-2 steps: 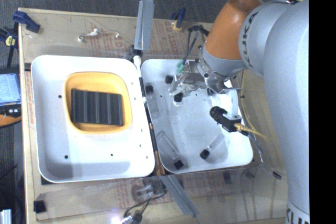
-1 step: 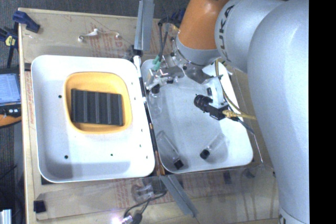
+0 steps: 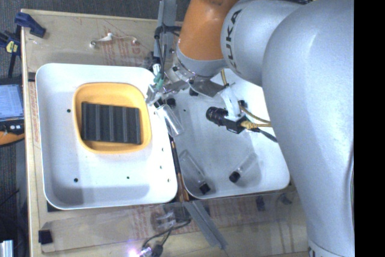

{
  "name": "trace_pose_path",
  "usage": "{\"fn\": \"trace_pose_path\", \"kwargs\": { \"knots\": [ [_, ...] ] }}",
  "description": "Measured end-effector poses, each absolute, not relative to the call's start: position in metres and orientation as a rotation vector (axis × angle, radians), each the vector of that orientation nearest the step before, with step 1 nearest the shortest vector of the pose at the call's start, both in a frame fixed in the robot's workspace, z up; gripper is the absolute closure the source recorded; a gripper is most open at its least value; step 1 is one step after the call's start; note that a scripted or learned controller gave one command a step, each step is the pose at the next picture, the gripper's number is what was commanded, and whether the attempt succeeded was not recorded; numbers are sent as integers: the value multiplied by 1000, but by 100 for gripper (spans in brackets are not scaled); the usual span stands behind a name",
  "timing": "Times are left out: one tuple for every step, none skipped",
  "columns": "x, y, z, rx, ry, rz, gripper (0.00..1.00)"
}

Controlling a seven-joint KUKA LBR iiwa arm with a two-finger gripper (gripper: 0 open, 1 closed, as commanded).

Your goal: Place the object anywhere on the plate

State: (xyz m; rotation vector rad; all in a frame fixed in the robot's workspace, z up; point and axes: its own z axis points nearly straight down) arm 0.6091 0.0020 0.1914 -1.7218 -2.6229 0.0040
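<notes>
Gripper (image 3: 161,95) of mine hangs over the seam between the two bins, at the upper right corner of the left bin (image 3: 54,189); whether it is released or clenched on anything I cannot tell. Inside that left bin lies the plate (image 3: 90,93), yellow-rimmed, and on it sits the object (image 3: 112,123), a dark ribbed rectangular block, flat and well within the rim. My grey arm (image 3: 301,69) crosses the right bin (image 3: 267,180) (the letters "UKA" read along its side, beside the orange band (image 3: 201,27)). Wooden bench (image 3: 72,27) shows around both bins.
</notes>
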Motion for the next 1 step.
{"fn": "trace_pose_path", "kwargs": {
  "knots": [
    [609, 2, 191, -1723, -2622, 4, 0]
  ]
}}
